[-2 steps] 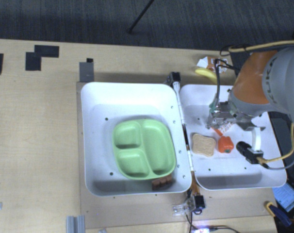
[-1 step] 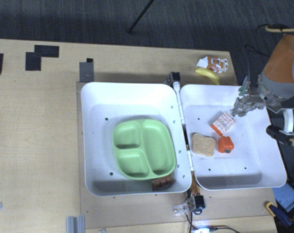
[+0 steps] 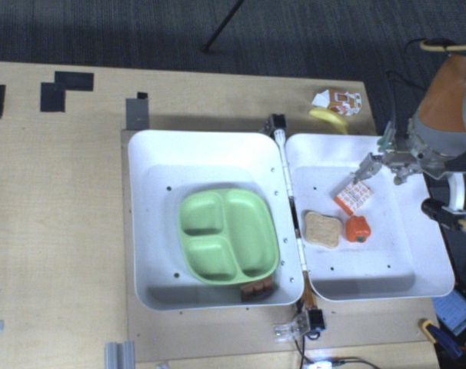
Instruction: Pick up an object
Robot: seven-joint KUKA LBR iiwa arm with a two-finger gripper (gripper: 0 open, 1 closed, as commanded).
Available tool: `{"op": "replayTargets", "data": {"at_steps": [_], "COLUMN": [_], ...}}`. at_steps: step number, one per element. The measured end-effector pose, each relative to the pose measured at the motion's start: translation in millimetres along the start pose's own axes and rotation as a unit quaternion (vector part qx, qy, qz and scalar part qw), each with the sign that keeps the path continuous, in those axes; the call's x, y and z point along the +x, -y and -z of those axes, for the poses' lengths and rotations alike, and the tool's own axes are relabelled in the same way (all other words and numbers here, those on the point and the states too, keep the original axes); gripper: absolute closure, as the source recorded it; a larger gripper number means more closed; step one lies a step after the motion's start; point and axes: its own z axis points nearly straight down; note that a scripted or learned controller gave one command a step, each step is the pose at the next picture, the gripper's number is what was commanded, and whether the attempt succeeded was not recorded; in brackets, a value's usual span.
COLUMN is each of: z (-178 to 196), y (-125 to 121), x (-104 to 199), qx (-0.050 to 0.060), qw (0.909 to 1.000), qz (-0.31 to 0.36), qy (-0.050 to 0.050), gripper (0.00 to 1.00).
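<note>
**Over the right bin: gripper at the carton**

Above the right bin (image 3: 417, 279), from the fixed overhead camera: grey arm with orange band (image 3: 446, 98) reaching in over that bin's far right rim. Gripper (image 3: 369, 165) low over the bin's upper middle, metal fingers (image 3: 364, 167) pointing left and downward toward a small red-and-white carton (image 3: 354, 197). Fingertips just above the carton's upper end, close enough to look like touching; finger spread impossible to judge at this angle, and nothing clearly seen between them.

Just below the carton, toward the bin's near side: a tan slice of bread (image 3: 322, 230), and touching its right edge a small orange-red vegetable-like toy (image 3: 357, 229). All three pieces grouped in the bin's left-centre part.

Left of the right bin, sharing a rim: the left bin (image 3: 152, 206), bearing a green divided plate (image 3: 228, 235) with three compartments. Under the plate's near edge, a brown object (image 3: 256, 289), partly hidden.

Beyond the right bin's far rim, on the wooden bench (image 3: 56, 229): a yellow banana-like piece (image 3: 329, 118) beside a white-and-orange packet (image 3: 339, 100).
</note>
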Motion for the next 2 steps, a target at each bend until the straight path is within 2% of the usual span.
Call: {"op": "replayTargets", "data": {"at_steps": [1,2], "z": [-67.4,-54.8], "y": [84.2,81.2], "x": [47.7,47.9], "qx": [-0.003,-0.007], "qw": [1.0,1.0], "qz": [-0.001,0.0], "qy": [0.0,0.0], "gripper": [0.0,1.0]}}
